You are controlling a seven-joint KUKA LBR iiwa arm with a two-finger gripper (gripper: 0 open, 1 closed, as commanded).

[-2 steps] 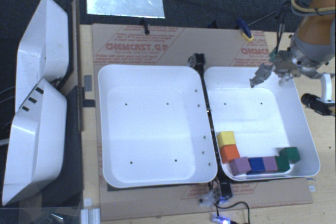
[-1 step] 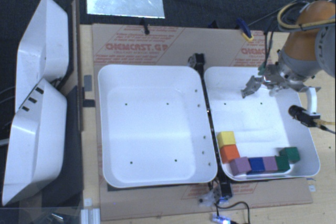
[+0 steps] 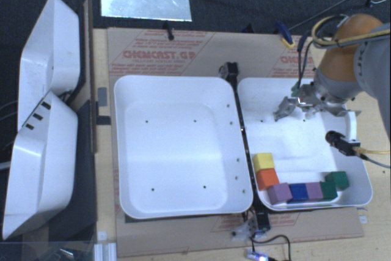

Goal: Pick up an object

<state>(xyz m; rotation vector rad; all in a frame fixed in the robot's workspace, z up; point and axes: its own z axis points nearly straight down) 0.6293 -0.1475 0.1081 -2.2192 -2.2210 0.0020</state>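
The arm (image 3: 360,61) is cut off by the right edge, so only its wrist end shows. The claw (image 3: 286,109) is small and blurred over the right bin (image 3: 360,192); whether its fingers are parted cannot be told. The green block (image 3: 335,183) partly hides behind the bin's front corner wall, and the blocks beside it overlap, so their full shapes stay unclear. Two spare bins (image 3: 43,131) at the left run out of frame. A cable (image 3: 269,247) at the counter's (image 3: 183,49) front edge is cut off below

White bins (image 3: 177,88); yellow block (image 3: 263,161), orange block (image 3: 266,178), blue block (image 3: 299,192), green block (image 3: 336,180).
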